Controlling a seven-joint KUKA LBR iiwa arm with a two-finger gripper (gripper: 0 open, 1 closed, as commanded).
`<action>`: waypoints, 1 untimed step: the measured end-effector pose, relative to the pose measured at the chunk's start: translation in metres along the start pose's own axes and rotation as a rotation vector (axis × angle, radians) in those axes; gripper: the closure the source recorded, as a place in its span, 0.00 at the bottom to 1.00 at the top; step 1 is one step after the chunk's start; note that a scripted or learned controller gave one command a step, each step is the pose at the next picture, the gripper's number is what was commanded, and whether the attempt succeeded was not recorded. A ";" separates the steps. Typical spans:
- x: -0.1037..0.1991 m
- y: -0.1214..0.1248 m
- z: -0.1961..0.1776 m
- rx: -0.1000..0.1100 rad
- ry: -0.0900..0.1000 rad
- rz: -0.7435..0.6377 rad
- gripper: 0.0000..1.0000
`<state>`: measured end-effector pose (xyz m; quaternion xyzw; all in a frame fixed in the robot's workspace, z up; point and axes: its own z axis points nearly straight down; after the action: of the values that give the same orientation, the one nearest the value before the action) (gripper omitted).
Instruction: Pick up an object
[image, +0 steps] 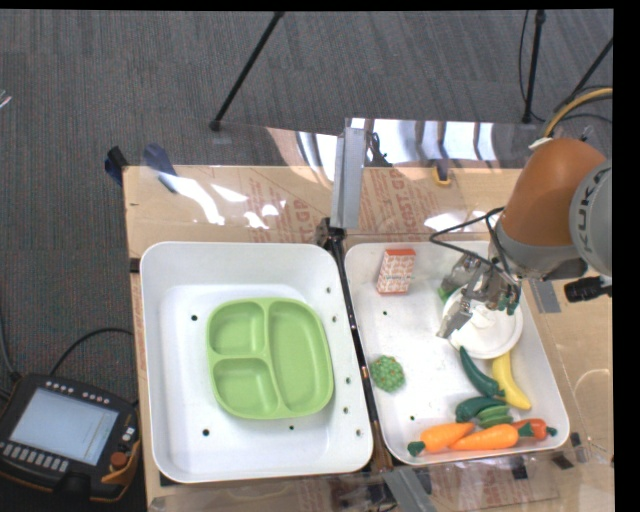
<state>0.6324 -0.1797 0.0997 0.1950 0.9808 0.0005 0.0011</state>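
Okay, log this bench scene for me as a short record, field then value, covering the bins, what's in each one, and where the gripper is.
left bin: holds a green divided plate with three compartments
right bin: holds the toy food and a white dish
far corner of right bin: small red and white box
middle near divider: green bumpy ball
near edge: two carrots
right side: yellow banana, dark green vegetables
gripper: over the right bin, at the white dish
grasp: cannot tell
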 end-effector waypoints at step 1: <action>0.024 0.072 0.002 -0.002 0.002 -0.077 0.00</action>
<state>0.6380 -0.1045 0.0975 0.1573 0.9876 0.0014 0.0002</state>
